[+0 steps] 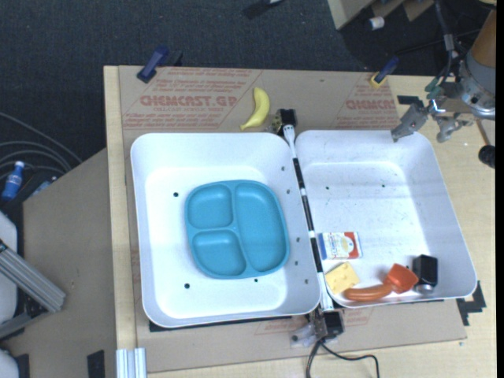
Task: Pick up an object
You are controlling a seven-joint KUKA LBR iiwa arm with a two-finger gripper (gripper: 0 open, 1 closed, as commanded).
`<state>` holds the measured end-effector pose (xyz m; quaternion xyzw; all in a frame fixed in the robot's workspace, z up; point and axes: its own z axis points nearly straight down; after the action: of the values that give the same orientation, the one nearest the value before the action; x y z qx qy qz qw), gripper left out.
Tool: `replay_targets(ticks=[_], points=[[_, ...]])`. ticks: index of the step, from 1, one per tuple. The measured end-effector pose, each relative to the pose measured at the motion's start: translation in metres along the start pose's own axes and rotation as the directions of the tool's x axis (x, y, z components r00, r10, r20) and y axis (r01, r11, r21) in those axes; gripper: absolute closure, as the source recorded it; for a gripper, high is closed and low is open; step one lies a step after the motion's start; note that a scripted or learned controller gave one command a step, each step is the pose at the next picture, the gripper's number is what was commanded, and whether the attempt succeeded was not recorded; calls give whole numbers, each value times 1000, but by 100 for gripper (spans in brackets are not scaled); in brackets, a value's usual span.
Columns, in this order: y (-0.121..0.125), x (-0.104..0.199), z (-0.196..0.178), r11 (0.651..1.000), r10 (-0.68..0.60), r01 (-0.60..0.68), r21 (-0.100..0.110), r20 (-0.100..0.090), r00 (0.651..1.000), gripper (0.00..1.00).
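ok so from my feed, the gripper sits up at the far right corner of the right bin, just over its rim, and the two fingers look spread apart with nothing between them.

the stuff to grab is all bunched in the near end of that right bin. there's a small carton with red and white print lying flat next to the divider, a yellow cheese wedge just below it, and a hot dog lying along the near wall, touching or almost touching the cheese. an orange block sits at the hot dog's right end, with a small black thing right beside it, can't tell what that one is.

the left bin has a blue divided plate in the middle, three sections. a banana lies on the brown board behind the bins, outside both, well away from the gripper.
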<state>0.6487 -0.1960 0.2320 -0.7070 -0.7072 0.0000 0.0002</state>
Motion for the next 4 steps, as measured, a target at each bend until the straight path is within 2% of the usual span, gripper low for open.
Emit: replay_targets(ticks=[1, 2, 3, 4], points=[[4, 24, 125, 1000, -1, 1, 4, -1, 1000, 0], [5, 24, 113, 1000, -2, 2, -1, 1, 1000, 100], [5, 24, 113, 1000, -2, 2, -1, 1, 1000, 0], [-5, 78, 148, 1000, -1, 1, 2, -2, 1000, 0]])
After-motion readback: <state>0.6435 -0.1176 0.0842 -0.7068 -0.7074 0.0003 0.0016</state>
